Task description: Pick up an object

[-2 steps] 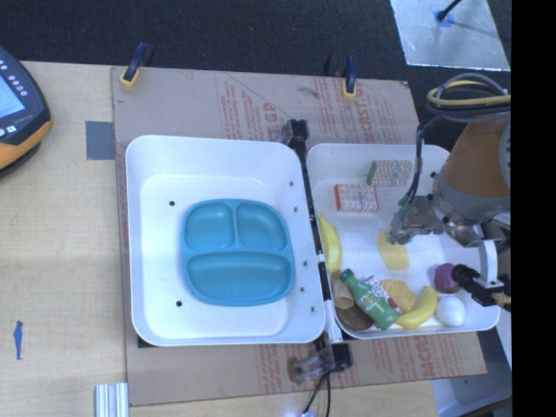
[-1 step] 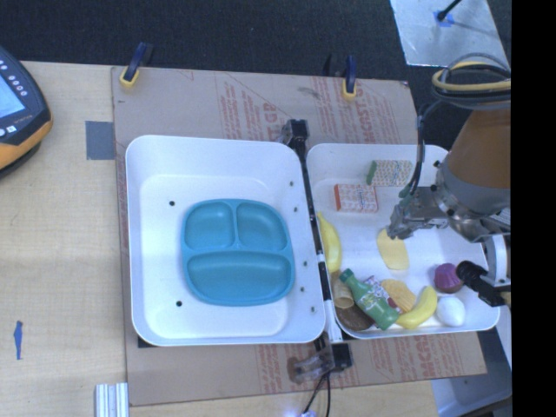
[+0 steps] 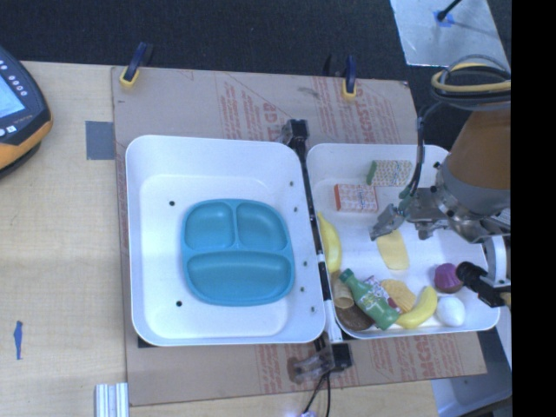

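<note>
My gripper (image 3: 402,221) hangs over the right bin (image 3: 347,157), near its middle, under the grey wrist and orange band. Just below it lies a pale yellow block (image 3: 393,252). Behind it sit a small orange-and-white box (image 3: 355,198) and a green-and-white box (image 3: 390,173). A yellow banana (image 3: 330,243) lies along the bin's left wall. At the front are a green bottle (image 3: 368,296), a second banana (image 3: 420,310), a purple piece (image 3: 446,276) and a white egg (image 3: 451,311). I see nothing held.
The left bin (image 3: 148,233) holds a blue divided plate (image 3: 236,252). A black divider clamp (image 3: 297,132) sits between the bins at the back. Yellow and blue clamps (image 3: 132,66) pin the cardboard. An orange-and-grey pendant (image 3: 17,111) lies at far left.
</note>
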`<state>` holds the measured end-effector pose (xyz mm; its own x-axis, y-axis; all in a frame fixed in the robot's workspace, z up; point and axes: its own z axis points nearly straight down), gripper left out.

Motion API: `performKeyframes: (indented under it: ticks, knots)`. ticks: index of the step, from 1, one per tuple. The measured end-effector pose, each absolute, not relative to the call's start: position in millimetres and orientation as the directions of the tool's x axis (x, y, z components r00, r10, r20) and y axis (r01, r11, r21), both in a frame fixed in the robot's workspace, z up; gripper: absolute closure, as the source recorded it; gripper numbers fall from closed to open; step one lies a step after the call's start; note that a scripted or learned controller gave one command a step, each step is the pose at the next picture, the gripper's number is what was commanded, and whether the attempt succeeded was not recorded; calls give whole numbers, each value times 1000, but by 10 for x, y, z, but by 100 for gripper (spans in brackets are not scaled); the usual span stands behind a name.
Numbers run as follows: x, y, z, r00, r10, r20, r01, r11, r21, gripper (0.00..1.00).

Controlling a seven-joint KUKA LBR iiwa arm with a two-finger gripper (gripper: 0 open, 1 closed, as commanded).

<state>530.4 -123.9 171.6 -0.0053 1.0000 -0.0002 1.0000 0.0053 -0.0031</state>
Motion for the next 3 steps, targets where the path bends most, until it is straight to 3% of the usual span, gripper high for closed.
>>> performKeyframes:
  ticks: [1, 2, 3]
  knots:
    - [6127, -1442, 1130, -9, 1000, -2, 1000, 9, 0, 0]
    - [6597, -1377, 960, -7, 1000, 0, 1000, 7, 3, 0]
    - [5879, -1029, 976, -1, 1000, -2, 1000, 2, 9, 0]
